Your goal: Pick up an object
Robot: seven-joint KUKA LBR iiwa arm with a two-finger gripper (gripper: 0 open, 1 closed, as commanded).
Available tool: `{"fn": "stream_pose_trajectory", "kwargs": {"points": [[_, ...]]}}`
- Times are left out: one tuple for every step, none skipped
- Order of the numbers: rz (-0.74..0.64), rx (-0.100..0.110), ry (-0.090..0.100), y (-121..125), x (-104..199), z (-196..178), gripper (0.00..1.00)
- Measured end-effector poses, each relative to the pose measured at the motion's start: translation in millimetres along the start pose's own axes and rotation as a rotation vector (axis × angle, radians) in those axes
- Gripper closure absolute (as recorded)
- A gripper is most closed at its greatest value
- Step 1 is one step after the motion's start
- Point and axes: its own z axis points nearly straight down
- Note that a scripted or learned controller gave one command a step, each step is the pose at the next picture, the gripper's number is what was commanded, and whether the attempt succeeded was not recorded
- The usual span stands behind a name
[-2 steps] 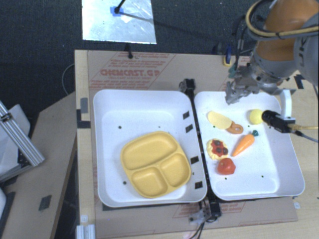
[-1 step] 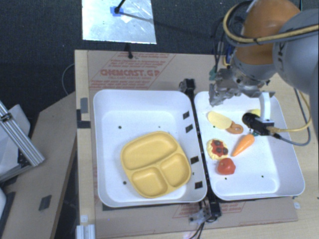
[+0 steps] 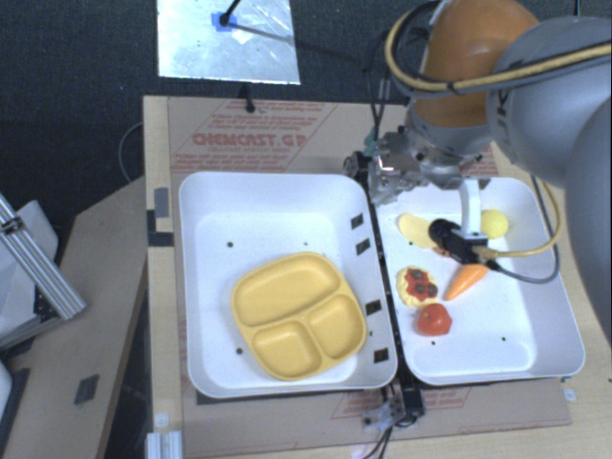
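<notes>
Yellow three-compartment tray [image 3: 298, 314] in white bin [image 3: 215, 247]

Below me two shallow white bins sit side by side, the left bin [image 3: 206, 256] and the right bin [image 3: 521, 328] meeting along a divide lined with small black clips [image 3: 363, 247]. They rest on a cardboard sheet [image 3: 249, 132] printed in red, which lies on the pale counter [image 3: 105, 285]. Beyond the cardboard I see a shiny metal plate [image 3: 225, 41] bearing a blue patch [image 3: 223, 21], and a silver rail [image 3: 38, 266] at the view's left edge.

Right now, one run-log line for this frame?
end effector at back rim of right bin | carrot, tomato inside | yellow tray in left bin
</notes>
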Motion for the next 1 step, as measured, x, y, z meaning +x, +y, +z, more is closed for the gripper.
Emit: {"fn": "stream_pose_trajectory", "kwargs": {"points": [[0.002,0.001,-0.001,-2.3,55.0,19.3,1.0]]}}
